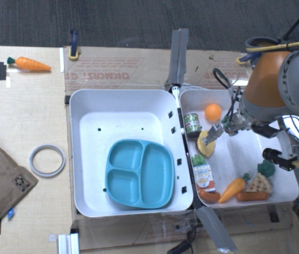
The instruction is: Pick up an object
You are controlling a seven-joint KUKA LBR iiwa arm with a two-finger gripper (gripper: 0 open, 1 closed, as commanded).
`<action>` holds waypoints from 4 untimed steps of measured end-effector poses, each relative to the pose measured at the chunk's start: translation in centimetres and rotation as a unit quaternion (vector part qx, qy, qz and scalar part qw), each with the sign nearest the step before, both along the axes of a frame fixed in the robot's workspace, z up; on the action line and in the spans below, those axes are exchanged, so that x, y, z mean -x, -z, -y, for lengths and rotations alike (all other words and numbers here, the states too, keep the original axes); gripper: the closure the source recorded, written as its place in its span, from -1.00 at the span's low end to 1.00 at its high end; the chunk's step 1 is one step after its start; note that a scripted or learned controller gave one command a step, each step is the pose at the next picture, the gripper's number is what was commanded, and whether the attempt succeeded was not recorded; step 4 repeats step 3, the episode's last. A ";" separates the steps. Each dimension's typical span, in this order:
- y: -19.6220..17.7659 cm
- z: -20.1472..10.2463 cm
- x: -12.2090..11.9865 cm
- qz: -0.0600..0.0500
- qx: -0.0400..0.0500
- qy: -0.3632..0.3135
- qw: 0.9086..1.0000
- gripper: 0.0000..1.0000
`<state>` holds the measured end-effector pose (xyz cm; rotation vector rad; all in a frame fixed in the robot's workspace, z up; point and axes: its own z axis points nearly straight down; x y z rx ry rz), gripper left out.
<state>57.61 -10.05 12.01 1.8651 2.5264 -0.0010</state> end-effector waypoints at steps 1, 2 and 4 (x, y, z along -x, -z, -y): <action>2.7 0.7 -7.4 -0.022 -0.001 -0.021 1.000 -1.00; 3.2 3.0 -7.2 -0.023 0.001 0.015 1.000 -1.00; 2.9 1.2 3.1 -0.001 0.000 -0.063 0.998 -1.00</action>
